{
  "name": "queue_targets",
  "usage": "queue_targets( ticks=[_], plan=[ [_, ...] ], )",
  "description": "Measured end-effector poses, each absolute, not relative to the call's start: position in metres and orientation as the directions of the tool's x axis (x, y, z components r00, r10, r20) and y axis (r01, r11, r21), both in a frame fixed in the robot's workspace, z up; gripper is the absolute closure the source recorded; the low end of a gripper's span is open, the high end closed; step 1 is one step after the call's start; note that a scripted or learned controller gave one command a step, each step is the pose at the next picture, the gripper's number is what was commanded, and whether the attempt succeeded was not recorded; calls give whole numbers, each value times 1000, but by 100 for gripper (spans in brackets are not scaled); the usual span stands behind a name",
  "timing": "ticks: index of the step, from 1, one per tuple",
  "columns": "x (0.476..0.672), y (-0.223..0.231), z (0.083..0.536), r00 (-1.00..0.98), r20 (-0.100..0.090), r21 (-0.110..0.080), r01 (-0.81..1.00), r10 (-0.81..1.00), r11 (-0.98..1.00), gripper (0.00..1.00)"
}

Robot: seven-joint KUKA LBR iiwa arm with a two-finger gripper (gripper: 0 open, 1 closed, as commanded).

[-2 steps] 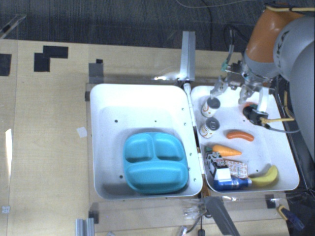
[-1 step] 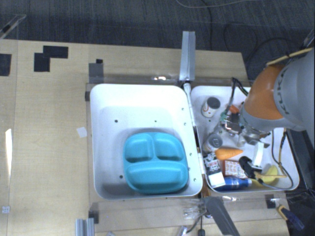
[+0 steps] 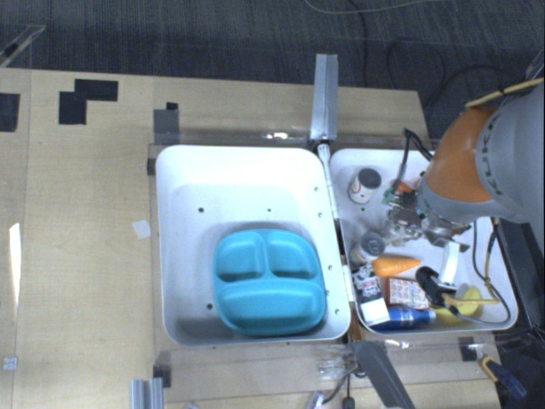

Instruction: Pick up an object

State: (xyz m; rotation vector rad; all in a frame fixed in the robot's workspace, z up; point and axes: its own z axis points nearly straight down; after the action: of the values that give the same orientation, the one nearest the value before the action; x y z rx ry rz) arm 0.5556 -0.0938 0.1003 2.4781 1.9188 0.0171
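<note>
- The bench [image 3: 85,254] is pale wood, with black patches at its far left, and it bears both bins.
- The left bin [image 3: 183,186] is the bigger white tub, and its far half is bare floor.
- The arm [image 3: 502,156] comes in from the right, grey, with its orange band over the right bin's far right part.
- The blue tray [image 3: 269,281] lies flat in the near half of the left bin, three compartments facing up, its near edge close to the bin's near wall.
- The right bin [image 3: 341,169] sits just beside the left one; its contents crowd the near half.
- The gripper [image 3: 409,220] hangs below the wrist over the middle of the right bin, just beyond the orange carrot; whether it is spread or closed I cannot tell, and nothing can be seen held in it.
- The blue bottle [image 3: 407,318] lies on its side along the near wall of the right bin.
- The orange carrot [image 3: 397,267] lies crosswise, just beyond a red-and-white packet [image 3: 409,293].
- A yellow item [image 3: 470,303] rests at the near right, touching a black piece [image 3: 431,283].
- A small round jar [image 3: 367,182] stands in the far left of the right bin, apart from the rest.
</note>
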Motion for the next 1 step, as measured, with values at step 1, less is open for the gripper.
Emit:
queue_targets(
  ticks=[1],
  plan=[
    [552,-64,184,346,0,1,938,938,-346,100]
  ],
)
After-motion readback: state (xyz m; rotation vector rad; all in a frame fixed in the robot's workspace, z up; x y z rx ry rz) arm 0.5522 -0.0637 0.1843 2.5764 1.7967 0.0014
